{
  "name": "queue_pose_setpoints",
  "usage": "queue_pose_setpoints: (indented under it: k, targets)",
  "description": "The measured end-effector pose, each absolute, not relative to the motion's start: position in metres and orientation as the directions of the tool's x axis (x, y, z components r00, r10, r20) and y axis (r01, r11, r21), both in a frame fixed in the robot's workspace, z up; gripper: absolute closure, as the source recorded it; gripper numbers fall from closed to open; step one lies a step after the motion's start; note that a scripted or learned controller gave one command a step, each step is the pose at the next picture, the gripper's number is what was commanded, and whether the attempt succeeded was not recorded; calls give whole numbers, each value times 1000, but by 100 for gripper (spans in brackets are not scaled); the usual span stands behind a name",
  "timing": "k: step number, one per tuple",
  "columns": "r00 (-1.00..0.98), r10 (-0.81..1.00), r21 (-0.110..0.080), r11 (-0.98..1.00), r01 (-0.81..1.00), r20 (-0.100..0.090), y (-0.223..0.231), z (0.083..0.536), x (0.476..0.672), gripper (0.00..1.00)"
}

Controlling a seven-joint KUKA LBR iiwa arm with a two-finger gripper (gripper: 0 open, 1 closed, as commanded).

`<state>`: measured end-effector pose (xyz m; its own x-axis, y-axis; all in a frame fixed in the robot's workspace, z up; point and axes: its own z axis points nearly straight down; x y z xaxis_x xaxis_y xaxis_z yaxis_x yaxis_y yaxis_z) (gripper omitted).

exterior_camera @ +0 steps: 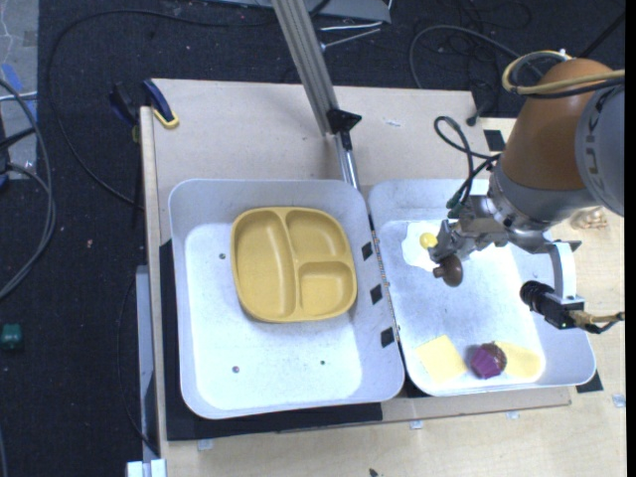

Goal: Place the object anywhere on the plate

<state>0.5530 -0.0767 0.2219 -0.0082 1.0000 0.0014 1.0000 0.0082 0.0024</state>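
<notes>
A yellow divided plate [294, 263] lies in the left bin [199, 366], toward its back. My gripper [447, 264] hangs low over the back left part of the right bin [566, 371]. It is just right of a white fried-egg toy with a yellow yolk [419, 245]. At the gripper's tip sits a dark brown rounded shape [450, 270]. I cannot tell whether that shape is a held object or part of the gripper. A purple object [486, 360] rests near the right bin's front edge.
A flat yellow slice [440, 357] lies left of the purple object and another yellow piece [525, 364] lies right of it. A black fitting on a white bracket [549, 301] sticks out from the arm over the right bin. A metal pole [308, 58] slants in from the back.
</notes>
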Motion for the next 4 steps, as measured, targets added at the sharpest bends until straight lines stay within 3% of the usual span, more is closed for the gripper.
queue_pose_setpoints:
  k: [3, 4]
  targets:
    - [-8, 1000, 3, 8, 1000, 2, 62, 224, 613, 100]
    - [-3, 1000, 0, 3, 1000, 0, 59, 224, 611, 0]
